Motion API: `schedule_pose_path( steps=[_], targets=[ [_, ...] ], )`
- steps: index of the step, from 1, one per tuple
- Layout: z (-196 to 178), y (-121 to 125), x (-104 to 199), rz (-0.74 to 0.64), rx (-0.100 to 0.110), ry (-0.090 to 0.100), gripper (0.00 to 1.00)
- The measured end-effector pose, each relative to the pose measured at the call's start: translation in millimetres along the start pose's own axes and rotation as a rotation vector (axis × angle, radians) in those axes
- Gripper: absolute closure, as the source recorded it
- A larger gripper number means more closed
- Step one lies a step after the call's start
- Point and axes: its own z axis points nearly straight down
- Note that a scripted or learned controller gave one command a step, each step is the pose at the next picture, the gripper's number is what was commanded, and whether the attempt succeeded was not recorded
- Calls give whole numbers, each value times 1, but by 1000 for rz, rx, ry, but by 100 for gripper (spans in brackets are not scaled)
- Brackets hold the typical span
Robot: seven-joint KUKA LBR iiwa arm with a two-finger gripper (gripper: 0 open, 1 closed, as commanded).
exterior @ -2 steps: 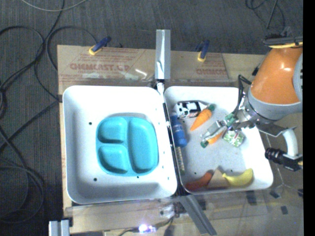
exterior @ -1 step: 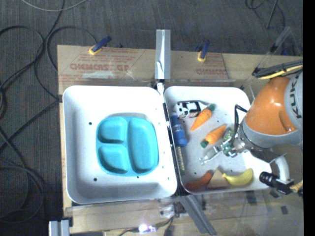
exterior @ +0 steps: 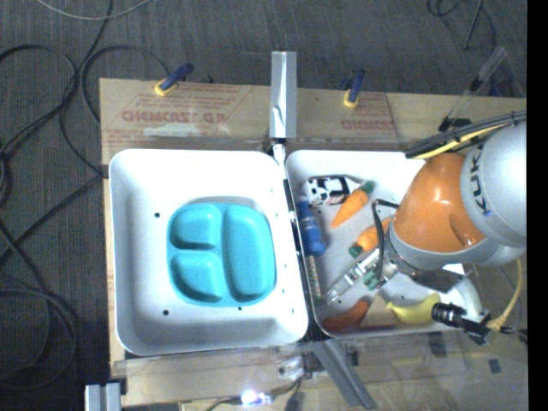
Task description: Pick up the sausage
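Note:
The sausage [exterior: 346, 319] is a reddish-brown piece lying near the front wall of the right bin [exterior: 385, 163]. The arm partly covers its right end. My gripper [exterior: 336, 294] reaches down and to the left from the orange wrist [exterior: 437, 217]. Its tip hangs just above and slightly left of the sausage, close to the wall between the bins. Whether it touches the sausage is unclear.
The right bin also holds a blue bottle [exterior: 310, 234], a carrot [exterior: 351, 205], another orange piece [exterior: 368, 238], a black-and-white toy [exterior: 325, 188] and a banana [exterior: 411, 312]. In the left bin [exterior: 137, 195] lies a turquoise divided plate [exterior: 223, 251].

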Motion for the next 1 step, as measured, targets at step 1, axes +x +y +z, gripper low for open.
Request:
schedule_pose_path(
  steps=[1],
  targets=[
    [-128,37,-9,-7,4,5,0]
  ],
)
